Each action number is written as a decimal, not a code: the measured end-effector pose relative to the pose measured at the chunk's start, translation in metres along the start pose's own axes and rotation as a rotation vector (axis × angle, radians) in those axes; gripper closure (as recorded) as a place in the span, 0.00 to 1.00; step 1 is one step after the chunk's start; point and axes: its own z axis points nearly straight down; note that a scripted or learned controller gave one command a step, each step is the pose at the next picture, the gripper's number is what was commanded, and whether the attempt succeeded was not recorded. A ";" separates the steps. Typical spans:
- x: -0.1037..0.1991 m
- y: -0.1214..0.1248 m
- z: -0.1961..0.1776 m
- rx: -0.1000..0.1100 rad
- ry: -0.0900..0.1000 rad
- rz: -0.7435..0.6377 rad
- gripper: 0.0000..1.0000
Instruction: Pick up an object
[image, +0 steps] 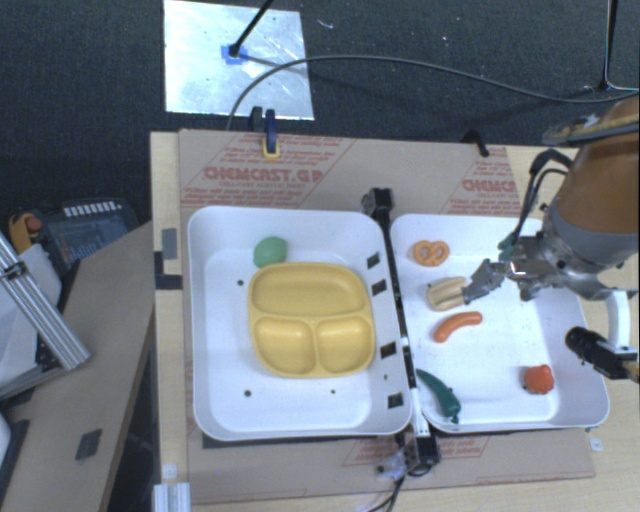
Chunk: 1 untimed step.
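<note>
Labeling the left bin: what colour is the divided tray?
Yellow; the divided tray shows clearly in the camera view.

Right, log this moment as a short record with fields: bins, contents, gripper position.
left bin: holds a yellow divided tray and a green round item just beyond the tray's far left corner
right bin: holds a pretzel, bread roll, sausage, orange-red item, and a green pepper-like item at the near left edge
gripper: over the right bin, beside the bread roll's right end
held object: none seen between the fingers
arm entry: from the right
</note>
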 end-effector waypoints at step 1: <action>0.000 0.002 -0.005 -0.011 -0.001 -0.002 0.00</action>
